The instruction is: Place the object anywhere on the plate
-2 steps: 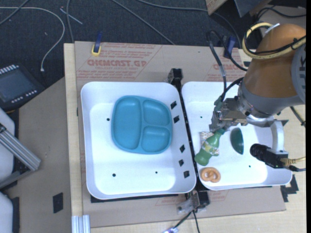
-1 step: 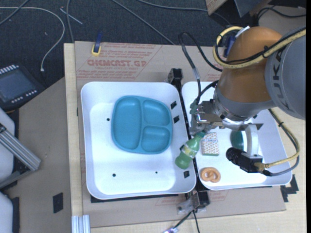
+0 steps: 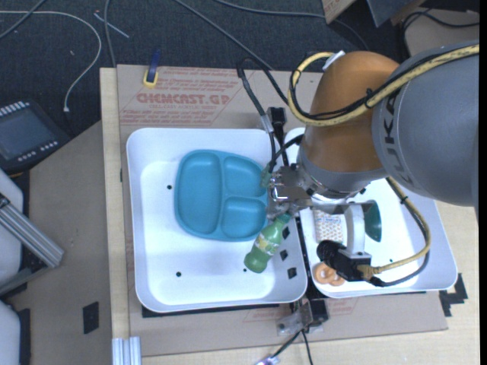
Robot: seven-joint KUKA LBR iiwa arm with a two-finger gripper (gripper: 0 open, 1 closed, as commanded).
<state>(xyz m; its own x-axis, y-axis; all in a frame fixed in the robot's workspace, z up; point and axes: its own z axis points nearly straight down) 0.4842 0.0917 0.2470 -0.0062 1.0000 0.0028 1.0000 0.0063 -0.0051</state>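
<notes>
In the left bin [image 3: 152, 226] a green bottle [image 3: 264, 249] lies tilted just off the lower right corner of the blue plate [image 3: 217, 195], its upper end under the gripper [image 3: 278, 204], whose grip I cannot tell beneath the arm [image 3: 358, 120].

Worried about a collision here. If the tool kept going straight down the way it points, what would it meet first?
Probably the green bottle lying beside the blue plate, then the white bin floor under it. The tool sits right above the bottle's upper end, though depth is hard to judge.
</notes>
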